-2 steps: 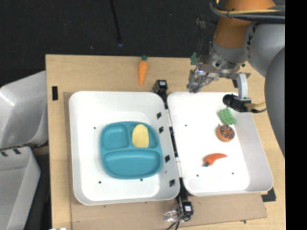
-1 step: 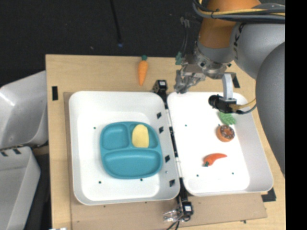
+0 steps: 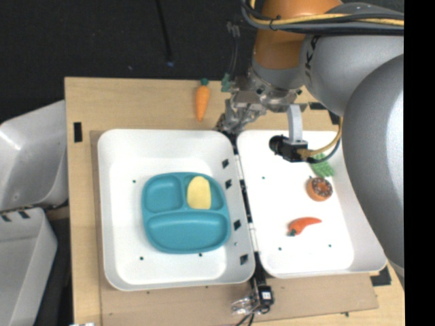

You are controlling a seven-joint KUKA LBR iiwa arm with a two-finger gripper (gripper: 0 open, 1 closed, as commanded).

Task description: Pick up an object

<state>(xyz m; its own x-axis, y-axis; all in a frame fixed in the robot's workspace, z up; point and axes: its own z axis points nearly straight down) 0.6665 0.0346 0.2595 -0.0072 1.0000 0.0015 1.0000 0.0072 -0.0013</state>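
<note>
My gripper (image 3: pixel 233 119) hangs over the back edge of the bins, right where the two meet. An orange carrot (image 3: pixel 202 100) lies on the wooden bench just left of it, outside the bins. In the right bin (image 3: pixel 272 250) lie a red chili pepper (image 3: pixel 302 225) and a round brown-red fruit with a green top (image 3: pixel 319 187). The left bin (image 3: pixel 122 161) holds a blue divided plate (image 3: pixel 170 226) with a yellow oval piece (image 3: pixel 199 193) in its upper right compartment. Nothing is seen in the gripper.
A black part with a cable (image 3: pixel 285 147) hangs from the arm over the back of the right bin. The arm's large grey body (image 3: pixel 374 114) covers the right bin's far right side. A white housing (image 3: pixel 27 161) stands left of the bench.
</note>
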